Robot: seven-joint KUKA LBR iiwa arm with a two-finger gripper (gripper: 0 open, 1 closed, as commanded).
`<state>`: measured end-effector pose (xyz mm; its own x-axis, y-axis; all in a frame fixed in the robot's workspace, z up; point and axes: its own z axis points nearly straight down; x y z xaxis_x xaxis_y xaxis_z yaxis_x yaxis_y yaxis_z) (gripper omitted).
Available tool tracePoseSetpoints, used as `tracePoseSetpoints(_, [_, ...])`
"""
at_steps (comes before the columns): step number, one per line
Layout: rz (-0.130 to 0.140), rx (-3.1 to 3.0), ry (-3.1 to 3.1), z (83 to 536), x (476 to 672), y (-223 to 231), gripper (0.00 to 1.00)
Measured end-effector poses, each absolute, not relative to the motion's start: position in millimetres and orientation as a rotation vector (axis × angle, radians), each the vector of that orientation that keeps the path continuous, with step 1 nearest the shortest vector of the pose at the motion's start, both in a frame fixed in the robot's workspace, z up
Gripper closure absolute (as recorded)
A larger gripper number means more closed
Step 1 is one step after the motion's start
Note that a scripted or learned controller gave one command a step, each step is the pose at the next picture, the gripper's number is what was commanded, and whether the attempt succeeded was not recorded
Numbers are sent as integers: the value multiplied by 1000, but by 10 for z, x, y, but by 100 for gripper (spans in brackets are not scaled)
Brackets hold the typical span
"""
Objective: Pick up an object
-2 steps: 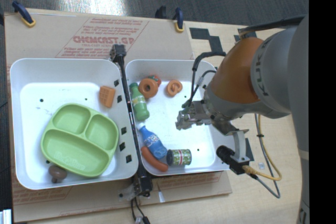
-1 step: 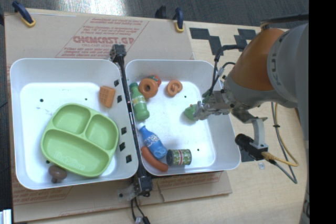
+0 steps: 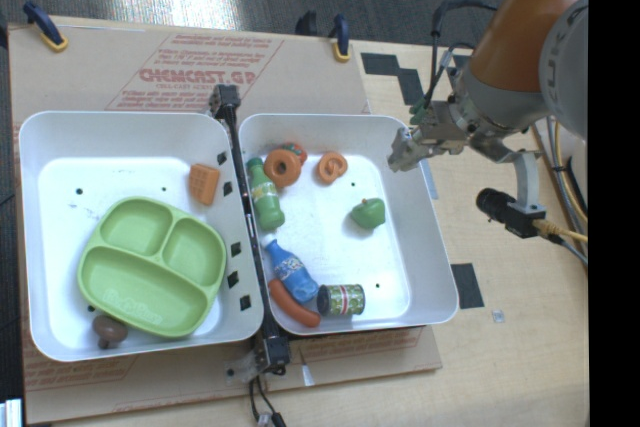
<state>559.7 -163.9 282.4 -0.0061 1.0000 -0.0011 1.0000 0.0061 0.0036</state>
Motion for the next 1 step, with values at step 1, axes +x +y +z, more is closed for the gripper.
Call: tracePoseSetpoints(1, [-1, 2215, 2231, 2324, 5244, -1035, 100])
